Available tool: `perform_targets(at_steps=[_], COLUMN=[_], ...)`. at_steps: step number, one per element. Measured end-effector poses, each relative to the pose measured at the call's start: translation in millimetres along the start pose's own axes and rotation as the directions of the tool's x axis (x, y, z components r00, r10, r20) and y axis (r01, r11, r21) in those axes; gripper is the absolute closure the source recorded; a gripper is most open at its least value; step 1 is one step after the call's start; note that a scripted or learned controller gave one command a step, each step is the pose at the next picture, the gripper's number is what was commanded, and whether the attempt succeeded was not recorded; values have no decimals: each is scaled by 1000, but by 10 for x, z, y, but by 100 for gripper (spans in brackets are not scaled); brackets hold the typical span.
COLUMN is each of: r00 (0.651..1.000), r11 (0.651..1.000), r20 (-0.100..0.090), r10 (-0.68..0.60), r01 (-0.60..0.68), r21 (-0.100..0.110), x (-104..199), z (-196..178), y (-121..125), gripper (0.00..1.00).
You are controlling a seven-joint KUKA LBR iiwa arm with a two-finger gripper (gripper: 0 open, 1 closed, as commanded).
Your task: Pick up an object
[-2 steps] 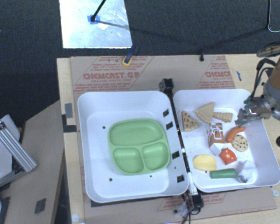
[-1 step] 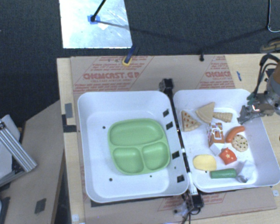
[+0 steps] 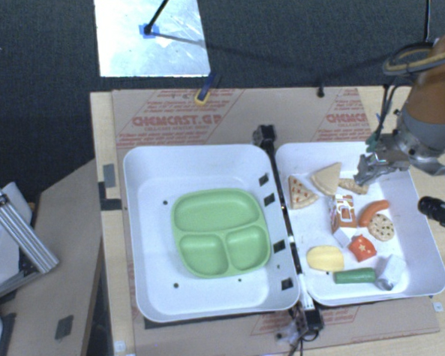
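In right bin: toy food clustered, all graspable.
Claw [image 3: 363, 171]: low over bread slice [image 3: 328, 177], likely lining up a pick; finger state unreadable.
Left bin: green tray [image 3: 218, 232], drop spot probably.

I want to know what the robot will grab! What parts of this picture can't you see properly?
- Gripper: too small and blurry in the camera view to tell whether it grips anything.
- Arm: cut off by the right edge.
- Carton: its label is too small to read.
- Tan piece beside the gripper: partly hidden by the gripper, so its shape is unclear.
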State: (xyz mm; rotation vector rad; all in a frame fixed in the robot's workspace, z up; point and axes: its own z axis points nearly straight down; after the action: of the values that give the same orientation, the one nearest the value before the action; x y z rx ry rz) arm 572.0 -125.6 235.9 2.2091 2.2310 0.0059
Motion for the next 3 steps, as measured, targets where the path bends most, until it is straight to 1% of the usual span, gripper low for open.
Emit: perform_targets(at_steps=[1,2,3], r00=[1000,1000,1000], r11=[1000,1000,1000], r20=[-1,-1,-1], r10=[-1,0,1], r01=[1,0,-1], r21=[1,2,1], x=[575,1058,1571], z=[97,210,137], y=[257,491,695], gripper=[100,100,100])
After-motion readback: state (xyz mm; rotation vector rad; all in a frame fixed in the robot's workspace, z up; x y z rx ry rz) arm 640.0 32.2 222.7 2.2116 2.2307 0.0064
